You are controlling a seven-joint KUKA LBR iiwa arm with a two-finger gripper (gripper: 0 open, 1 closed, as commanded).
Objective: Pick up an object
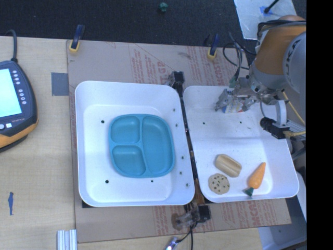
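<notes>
Overhead view of the two bins. The arm (278,46) is reaching in from 3 o'clock, and its gripper (232,102) is hanging over the far part of the right bin (208,100), toward 12 o'clock of that bin's floor. Whether the claw is open or shut cannot be told from this view; nothing is showing in it.

The candidate objects are lying well apart from it at the bin's near end: a bread roll (228,165) toward 6 o'clock, a cookie (219,183) just beside the roll at its 7 o'clock, and a carrot (256,176) at the roll's 3 o'clock. The left bin (88,139) is holding a blue divided plate (141,145).

To do the step well, the gripper probably needs carrying toward 6 o'clock, centring over one item, likely the roll, and descending squarely so neighbours are not nudged.
</notes>
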